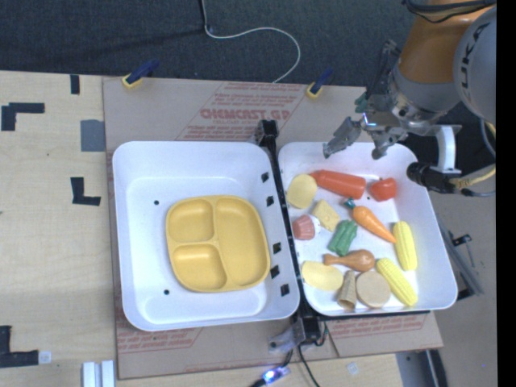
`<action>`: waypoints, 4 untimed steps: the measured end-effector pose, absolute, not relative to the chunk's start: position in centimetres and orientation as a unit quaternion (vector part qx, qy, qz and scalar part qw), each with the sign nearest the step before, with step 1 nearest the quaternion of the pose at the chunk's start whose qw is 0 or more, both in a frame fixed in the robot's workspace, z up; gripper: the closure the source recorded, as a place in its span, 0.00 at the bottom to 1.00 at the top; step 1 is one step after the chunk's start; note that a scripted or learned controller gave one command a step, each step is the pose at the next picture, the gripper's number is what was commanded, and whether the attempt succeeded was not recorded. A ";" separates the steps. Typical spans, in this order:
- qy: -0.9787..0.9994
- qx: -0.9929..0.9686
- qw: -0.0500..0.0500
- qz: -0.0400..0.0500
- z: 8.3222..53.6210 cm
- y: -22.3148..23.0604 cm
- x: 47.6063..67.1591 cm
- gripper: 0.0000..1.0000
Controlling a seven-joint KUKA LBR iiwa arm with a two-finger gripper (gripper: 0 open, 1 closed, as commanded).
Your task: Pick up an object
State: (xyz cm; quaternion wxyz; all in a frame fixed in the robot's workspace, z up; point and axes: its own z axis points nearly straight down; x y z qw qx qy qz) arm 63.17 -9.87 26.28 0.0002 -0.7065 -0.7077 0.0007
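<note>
My gripper (358, 143) hangs open above the far edge of the right bin (435, 240), with nothing between its two dark fingers (337, 142). Just below it lie a long red sausage-like piece (339, 183) and a small red tomato (383, 189). The same bin holds a yellow round fruit (302, 190), a carrot (373, 222), a green pepper (343, 237), two corn cobs (404, 245), a pink piece (304, 227), a pale cheese wedge (326, 214), a chicken drumstick (351, 260) and other play food.
The left bin (137, 216) holds a yellow divided plate (216, 243). Black clips (266, 131) join the bins along the middle wall. A white cable (250, 35) lies on the dark cloth behind the bench. The arm fills the upper right.
</note>
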 end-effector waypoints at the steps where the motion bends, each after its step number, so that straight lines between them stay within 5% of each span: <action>1: -0.708 -0.707 0.002 0.002 21.6 -9.3 62.5 0.00; 4: -0.708 -0.706 0.001 0.002 8.2 -10.3 63.3 0.00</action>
